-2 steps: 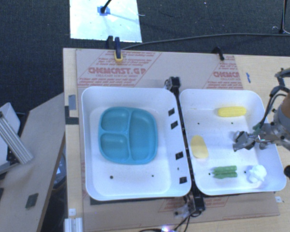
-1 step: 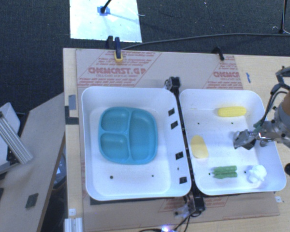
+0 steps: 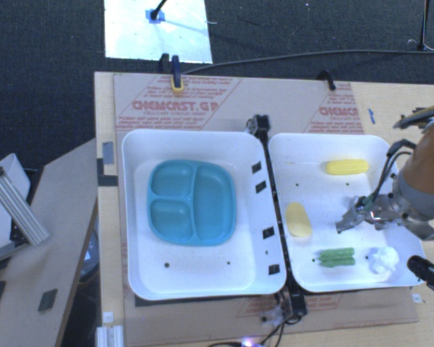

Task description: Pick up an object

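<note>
Nearest the camera, along the front wall of the right bin [image 3: 333,286], lie two things: a green pod [image 3: 336,257], ribbed and lying crosswise, and just to its right a white lump [image 3: 383,259], crumpled and soft-looking. A little farther in, a pale yellow oval [image 3: 298,220] rests close to the divider between the two bins, well apart from the pod. To its right the gripper [image 3: 349,221] hangs over bare white floor in the middle of that bin, its grey tip pointing left; whether its fingers are spread or closed cannot be told, and nothing shows between them. Farthest in that bin, near the back wall, lies one yellow corn cob [image 3: 346,167], bumpy and long, set crosswise. That makes four loose things, all in the right bin, with open floor between them around the gripper. The left bin [image 3: 195,140] holds one blue plate [image 3: 193,202], smooth plastic with three compartments, with white floor showing on all sides of it.
</note>
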`<action>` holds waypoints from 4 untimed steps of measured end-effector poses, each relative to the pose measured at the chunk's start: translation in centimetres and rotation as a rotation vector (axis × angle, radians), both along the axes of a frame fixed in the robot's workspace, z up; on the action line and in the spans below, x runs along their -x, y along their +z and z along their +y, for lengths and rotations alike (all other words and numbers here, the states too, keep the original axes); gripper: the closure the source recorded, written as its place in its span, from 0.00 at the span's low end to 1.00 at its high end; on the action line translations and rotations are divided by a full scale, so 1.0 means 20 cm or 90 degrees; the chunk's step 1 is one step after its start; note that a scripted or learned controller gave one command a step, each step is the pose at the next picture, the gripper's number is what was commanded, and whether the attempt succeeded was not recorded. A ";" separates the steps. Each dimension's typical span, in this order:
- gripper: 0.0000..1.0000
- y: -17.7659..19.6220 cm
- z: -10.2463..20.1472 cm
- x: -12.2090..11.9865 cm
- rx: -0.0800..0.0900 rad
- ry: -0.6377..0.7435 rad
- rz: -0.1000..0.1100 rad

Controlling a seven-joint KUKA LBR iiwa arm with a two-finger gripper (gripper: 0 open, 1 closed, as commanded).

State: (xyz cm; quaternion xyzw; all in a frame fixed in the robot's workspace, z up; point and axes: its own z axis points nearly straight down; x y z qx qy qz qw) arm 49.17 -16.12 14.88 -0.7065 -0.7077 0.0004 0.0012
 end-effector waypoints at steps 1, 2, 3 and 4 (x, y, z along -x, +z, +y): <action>0.00 -0.21 0.00 0.00 0.000 -0.001 0.000; 0.00 -0.33 0.00 0.00 0.001 -0.001 -0.001; 1.00 -0.27 0.00 -0.01 0.001 -0.001 -0.004; 1.00 -0.04 0.00 -0.05 0.002 0.001 -0.005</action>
